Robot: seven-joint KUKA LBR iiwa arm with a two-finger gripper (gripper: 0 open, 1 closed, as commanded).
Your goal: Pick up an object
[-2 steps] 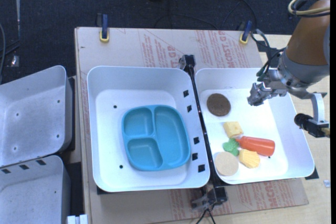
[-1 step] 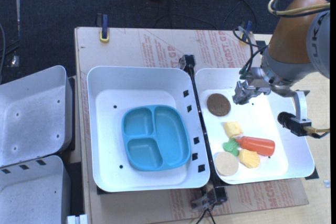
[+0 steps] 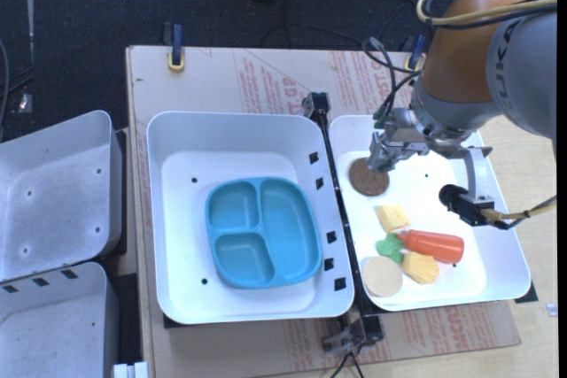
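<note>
Hovering my gripper (image 3: 383, 162) just above the brown disc (image 3: 369, 180) at the right bin's (image 3: 505, 274) left wall, I cannot tell my grip's state, and I judge that wall could block a clean grasp.

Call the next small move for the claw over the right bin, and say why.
Probably a short straight descent onto the brown disc. The claw sits just above the disc's upper edge in the right bin, and nothing shows between its fingers. The disc lies apart from the yellow block and the carrot, so a drop there should not disturb them.
</note>
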